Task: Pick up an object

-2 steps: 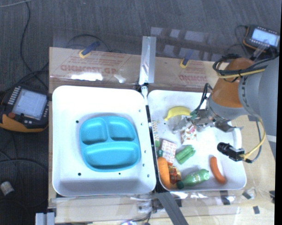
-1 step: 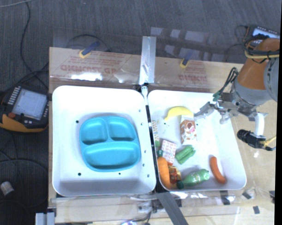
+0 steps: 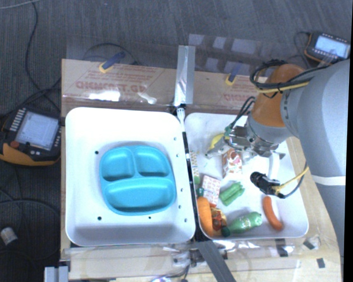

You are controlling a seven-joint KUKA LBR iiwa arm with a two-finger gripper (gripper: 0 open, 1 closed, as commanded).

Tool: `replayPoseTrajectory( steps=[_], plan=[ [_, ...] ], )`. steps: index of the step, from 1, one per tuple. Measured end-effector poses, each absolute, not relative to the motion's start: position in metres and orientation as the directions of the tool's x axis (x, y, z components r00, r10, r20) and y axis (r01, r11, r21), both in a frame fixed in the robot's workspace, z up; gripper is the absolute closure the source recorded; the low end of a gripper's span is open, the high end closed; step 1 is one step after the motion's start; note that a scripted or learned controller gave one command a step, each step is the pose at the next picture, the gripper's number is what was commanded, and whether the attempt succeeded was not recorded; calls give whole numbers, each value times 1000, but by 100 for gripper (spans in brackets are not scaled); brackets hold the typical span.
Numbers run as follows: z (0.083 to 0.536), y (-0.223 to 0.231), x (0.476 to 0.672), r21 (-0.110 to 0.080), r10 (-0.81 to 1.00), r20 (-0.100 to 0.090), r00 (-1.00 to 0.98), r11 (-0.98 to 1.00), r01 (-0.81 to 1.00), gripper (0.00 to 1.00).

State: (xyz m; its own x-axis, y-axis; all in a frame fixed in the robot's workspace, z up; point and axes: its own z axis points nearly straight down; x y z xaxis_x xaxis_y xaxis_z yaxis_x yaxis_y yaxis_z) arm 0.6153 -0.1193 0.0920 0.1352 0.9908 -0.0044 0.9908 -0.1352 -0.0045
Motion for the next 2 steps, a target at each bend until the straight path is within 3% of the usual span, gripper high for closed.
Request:
replayPoseTrajectory(
  steps=[1, 2],
  plan=[
    [98, -119, 615, -9, 991, -4, 134, -134, 991, 100],
    [144, -173, 630, -5, 981, -3, 194, -194, 981, 100]
  ],
)
